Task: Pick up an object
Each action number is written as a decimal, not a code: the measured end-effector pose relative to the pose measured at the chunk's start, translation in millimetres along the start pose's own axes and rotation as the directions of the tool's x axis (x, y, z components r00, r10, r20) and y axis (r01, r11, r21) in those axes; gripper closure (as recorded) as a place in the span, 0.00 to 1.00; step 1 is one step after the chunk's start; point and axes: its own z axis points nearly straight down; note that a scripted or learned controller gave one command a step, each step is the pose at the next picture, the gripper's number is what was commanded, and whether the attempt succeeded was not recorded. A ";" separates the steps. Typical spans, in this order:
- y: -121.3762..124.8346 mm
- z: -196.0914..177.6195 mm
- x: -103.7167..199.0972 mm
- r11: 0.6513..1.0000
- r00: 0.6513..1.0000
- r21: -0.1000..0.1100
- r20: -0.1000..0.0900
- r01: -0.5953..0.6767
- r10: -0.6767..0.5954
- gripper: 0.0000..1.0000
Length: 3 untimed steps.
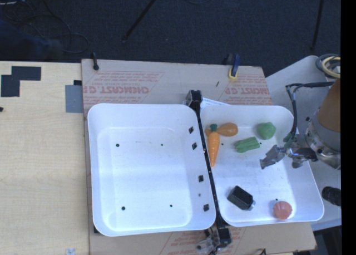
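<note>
Gripper (271, 157) hovering over right bin (303, 206), right of green block (246, 145); finger state: cannot tell.

Glossy white plastic bins (111, 116) on printed cardboard (139, 84).

Light wood bench (39, 153) w/ a cardboard sheet (167, 84) laid flat on it. On the cardboard, two shallow white bins side by side, touching: left bin (100, 137) & right bin (303, 192). Dark patches (22, 78) on the wood, top left.
</note>
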 end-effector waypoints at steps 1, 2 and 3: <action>81.7 139.5 -48.9 1.000 1.000 0.007 0.000 0.002 -0.002 0.00; 83.2 121.6 -51.0 1.000 1.000 -0.002 0.001 -0.003 0.003 1.00; 108.2 -52.8 -7.9 1.000 1.000 -0.021 0.005 0.005 -0.005 1.00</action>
